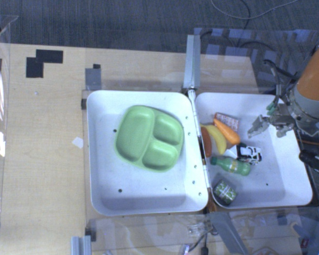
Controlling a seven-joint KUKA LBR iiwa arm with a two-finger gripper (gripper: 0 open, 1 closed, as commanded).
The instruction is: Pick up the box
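I see the gripper [260, 126] splayed open, holding nothing, over the right bin [287, 193]; box [227, 121] lies flat nr the carrot [226, 132]; prob light, stiff; I'd pinch its short edges.

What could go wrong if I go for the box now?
1. The box lies tight against the carrot and banana, so the tool might nudge or grab those instead.
2. The box sits flat and partly tucked under the carrot, so the tool may slip off it.
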